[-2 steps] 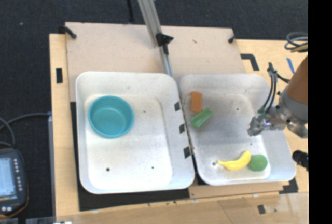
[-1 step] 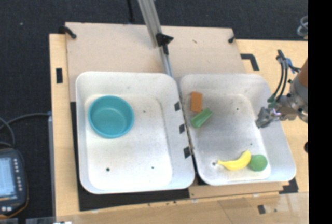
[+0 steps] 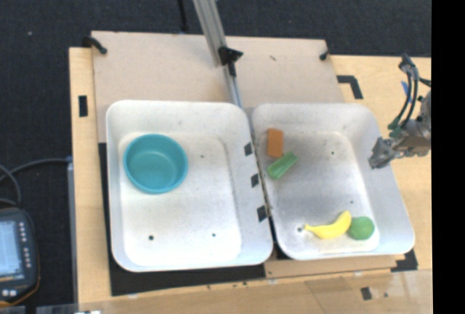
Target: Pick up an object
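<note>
The right bin (image 3: pixel 378 192) holds an orange block (image 3: pixel 274 142) and a green cylinder (image 3: pixel 281 165) near its left wall. A yellow banana (image 3: pixel 329 226) and a green ball (image 3: pixel 361 227) lie by its front edge. A teal bowl (image 3: pixel 155 163) sits in the left bin (image 3: pixel 218 232). My gripper (image 3: pixel 382 154) hangs at the right bin's right rim, well right of the objects, with nothing seen between its fingers.
A slanted metal post (image 3: pixel 209 14) rises from the back of the bench between the bins. A handheld pendant (image 3: pixel 14 247) lies at the lower left, off the bench. Cables (image 3: pixel 410 87) trail by the wrist at the right.
</note>
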`<state>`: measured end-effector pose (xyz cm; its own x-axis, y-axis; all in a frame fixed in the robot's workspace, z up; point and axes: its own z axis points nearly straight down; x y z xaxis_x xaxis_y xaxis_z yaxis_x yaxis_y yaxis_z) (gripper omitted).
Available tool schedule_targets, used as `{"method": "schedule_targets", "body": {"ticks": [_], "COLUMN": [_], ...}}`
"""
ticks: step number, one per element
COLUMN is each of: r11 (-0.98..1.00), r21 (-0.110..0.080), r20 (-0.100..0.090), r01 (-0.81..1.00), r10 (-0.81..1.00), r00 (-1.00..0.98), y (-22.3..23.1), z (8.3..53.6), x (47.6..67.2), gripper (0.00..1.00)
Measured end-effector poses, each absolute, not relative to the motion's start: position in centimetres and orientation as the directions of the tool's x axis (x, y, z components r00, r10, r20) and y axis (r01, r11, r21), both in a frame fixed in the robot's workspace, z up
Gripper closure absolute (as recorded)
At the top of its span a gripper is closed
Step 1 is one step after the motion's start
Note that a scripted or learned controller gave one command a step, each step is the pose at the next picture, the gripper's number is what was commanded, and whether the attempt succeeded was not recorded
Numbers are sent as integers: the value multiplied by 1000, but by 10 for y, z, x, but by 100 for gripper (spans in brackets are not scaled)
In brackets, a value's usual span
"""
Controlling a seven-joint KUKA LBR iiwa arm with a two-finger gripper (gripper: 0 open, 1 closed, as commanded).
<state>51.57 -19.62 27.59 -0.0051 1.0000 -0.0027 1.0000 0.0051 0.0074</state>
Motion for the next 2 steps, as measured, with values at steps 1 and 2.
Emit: {"method": "schedule_targets", "body": {"ticks": [1,2], "r11": [6,8], "r21": [2,2], "r20": [-1,1], "r01": [1000,1000], "r10": [1000,1000], "r00": [-6,-8], "y": [-155,-98], "z": [272,274], "x": [525,523], "gripper": [100,100]}}
